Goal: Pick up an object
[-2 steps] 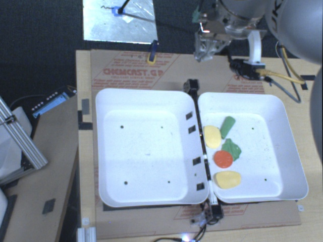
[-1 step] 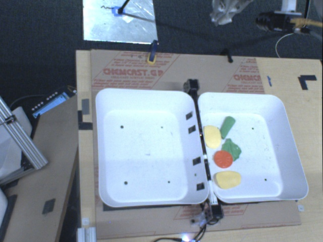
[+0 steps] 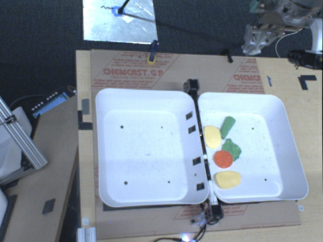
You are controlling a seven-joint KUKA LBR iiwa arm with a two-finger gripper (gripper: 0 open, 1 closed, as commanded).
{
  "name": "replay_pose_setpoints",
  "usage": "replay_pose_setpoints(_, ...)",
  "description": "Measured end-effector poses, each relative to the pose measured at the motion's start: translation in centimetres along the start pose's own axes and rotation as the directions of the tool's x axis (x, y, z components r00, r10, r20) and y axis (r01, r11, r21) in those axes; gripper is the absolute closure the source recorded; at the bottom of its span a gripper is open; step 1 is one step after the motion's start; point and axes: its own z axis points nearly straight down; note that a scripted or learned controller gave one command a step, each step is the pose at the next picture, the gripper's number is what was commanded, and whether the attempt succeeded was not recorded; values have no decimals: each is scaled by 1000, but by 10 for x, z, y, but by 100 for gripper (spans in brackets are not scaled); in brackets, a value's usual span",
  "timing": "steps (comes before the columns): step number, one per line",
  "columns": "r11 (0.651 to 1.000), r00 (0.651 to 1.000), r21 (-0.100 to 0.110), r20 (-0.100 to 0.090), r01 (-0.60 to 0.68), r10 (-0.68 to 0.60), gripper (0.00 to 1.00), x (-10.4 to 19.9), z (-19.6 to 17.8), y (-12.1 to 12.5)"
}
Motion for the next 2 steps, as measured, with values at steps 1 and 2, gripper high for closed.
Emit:
replay_pose_setpoints(1, 1000, 1000, -10, -3, 14, -15, 100, 33, -28, 2)
replay_pose_setpoints(2, 1000, 1000, -13, -4, 16, -16, 100, 61, -76, 2)
